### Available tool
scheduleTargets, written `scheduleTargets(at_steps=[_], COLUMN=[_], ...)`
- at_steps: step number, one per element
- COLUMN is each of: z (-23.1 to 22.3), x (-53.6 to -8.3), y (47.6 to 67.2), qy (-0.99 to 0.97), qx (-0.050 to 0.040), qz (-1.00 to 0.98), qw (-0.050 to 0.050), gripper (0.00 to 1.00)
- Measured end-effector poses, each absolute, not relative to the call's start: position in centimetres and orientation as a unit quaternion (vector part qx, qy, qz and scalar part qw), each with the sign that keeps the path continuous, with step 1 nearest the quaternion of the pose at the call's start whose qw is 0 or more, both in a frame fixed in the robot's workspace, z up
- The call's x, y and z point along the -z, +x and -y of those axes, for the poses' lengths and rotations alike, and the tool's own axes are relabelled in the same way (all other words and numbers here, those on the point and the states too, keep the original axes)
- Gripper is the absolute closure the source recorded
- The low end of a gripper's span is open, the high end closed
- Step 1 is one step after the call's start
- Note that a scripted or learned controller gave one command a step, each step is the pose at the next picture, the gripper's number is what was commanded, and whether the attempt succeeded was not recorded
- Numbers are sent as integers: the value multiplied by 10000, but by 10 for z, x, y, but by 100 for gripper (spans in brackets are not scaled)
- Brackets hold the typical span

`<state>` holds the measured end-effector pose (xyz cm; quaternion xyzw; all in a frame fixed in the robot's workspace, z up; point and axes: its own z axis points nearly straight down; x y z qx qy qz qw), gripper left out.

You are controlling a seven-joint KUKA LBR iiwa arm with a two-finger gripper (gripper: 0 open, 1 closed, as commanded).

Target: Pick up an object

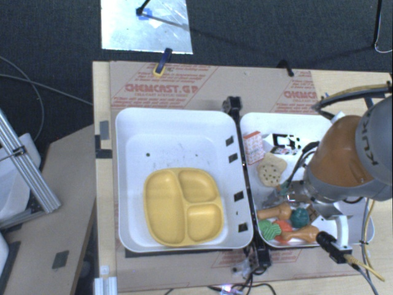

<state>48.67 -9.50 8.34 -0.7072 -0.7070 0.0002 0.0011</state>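
Toys crowded the right bin's [319, 123] near corner: wooden peg [274, 212], teal piece [300, 217], orange carrot [301, 233]. Your gripper [293, 193] hung over them, grip state impossible to tell. Packed so tightly, a neighbour could have blocked your grasp.

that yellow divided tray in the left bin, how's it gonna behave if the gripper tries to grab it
The yellow tray looks like moulded plastic, so probably stiff and light. It lies flat in the left bin, so it likely won't tip or roll. Its smooth, rounded rim may slip from the fingers.
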Motion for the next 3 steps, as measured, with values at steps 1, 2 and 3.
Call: scheduleTargets(at_steps=[1,2,3], z=[95,44,-32], x=[-95,-190,-247], y=[490,540,526], qy=[-7072,-7031,-7027], qx=[16,55,37], qz=[7070,7110,7115], qw=[-11,-47,-15], gripper=[100,100,100])
